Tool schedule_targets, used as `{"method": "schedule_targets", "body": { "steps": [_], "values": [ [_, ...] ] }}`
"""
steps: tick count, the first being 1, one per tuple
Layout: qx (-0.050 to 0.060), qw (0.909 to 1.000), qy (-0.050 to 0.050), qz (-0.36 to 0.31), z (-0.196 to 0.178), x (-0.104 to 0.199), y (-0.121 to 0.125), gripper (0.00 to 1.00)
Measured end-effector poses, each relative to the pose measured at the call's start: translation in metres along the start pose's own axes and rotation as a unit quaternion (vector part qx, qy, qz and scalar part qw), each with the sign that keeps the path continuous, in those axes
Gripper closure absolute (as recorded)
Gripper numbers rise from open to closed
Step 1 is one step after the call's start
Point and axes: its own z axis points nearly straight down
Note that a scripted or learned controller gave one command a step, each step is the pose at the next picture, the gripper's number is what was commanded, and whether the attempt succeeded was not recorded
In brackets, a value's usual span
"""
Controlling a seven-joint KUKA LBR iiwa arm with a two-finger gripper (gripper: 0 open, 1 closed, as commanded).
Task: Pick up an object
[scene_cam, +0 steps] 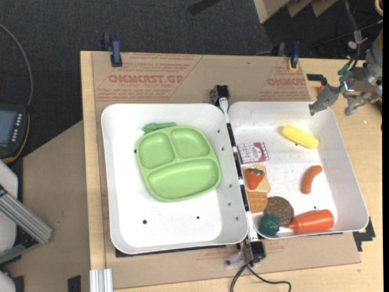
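The right bin (346, 163) holds several toy foods: a yellow corn cob (299, 136), a red sausage (310, 179), an orange carrot (313, 221), a brown patty (279, 208), a green broccoli piece (269, 225), a waffle (257, 199), a strawberry (255, 177) and a small purple packet (252, 152). My gripper (335, 104) hovers over the bin's far right corner, up and to the right of the corn. It is open, with nothing between its two spread fingers (318, 103).
The left bin (121, 193) carries a green divided plate (177, 162). Both bins rest on a cardboard sheet (182, 72) held by blue clamps (114, 48) at the back. A black divider strip (234, 157) runs between the bins.
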Motion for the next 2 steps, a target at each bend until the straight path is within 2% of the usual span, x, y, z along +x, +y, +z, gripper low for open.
{"method": "schedule_targets", "body": {
  "steps": [1, 2],
  "values": [
    [0.005, 1.0000, 0.001, 0.002, 0.109, -0.043, 0.011, 0.00],
    [0.003, 1.0000, 0.002, 0.001, 0.119, -0.039, -0.048, 0.00]
  ]
}}
